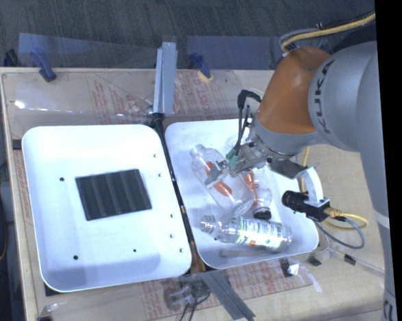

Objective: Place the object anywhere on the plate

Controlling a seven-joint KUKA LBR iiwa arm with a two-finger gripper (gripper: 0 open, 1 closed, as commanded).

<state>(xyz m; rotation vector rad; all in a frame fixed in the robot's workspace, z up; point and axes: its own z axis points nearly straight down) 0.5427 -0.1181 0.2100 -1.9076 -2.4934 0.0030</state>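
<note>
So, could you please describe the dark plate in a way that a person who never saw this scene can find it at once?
Start from the two white bins lying side by side on the bench and take the left bin. The plate is the dark, ribbed rectangle lying flat near its middle. It is the one dark, opaque item; the clear plastic bottles all lie in the right bin, under the arm.

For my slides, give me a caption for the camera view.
KUKA arm reaching over the right bin of clear plastic bottles, beside the left bin with a dark plate.
</note>
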